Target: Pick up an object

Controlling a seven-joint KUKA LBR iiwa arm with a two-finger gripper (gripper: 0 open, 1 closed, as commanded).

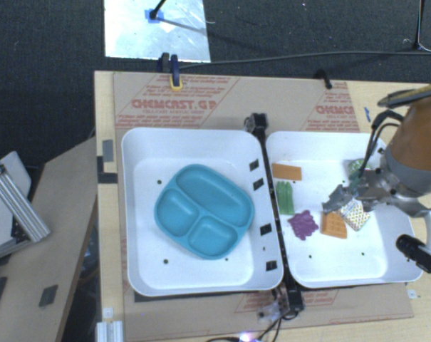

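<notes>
- The near edge of the bench (201, 312) shows brown board below the two bins, with a small tangle of wires at the foot of the divider.
- The left bin (140, 262) holds a blue divided plate (203, 210), three compartments, lying flat near the bin's middle.
- Black clips run up the divider between the bins.
- The right bin (329, 269) holds the loose objects, grouped in its middle and far part.
- A purple crumpled piece (303, 224) lies nearest, just left of an orange square (334, 225).
- A checkered block (355, 214), white with a coloured pattern, sits touching the orange square's right edge and directly below the gripper.
- A green ridged strip (285, 197) lies upright along the divider side, beside the purple piece.
- An orange flat card (286, 172) lies farther back, above the green strip.
- A green object (356, 167) sits at the far right of the bin, partly hidden by the arm.
- The gripper (347, 199) hangs low over the checkered block and orange square; whether its jaws are apart or together I cannot tell, and nothing shows between them.
- The arm (418, 148) enters from the right, its orange band above the wrist.
- Beyond the bins, a lettered cardboard sheet (201, 102) covers the bench.
</notes>
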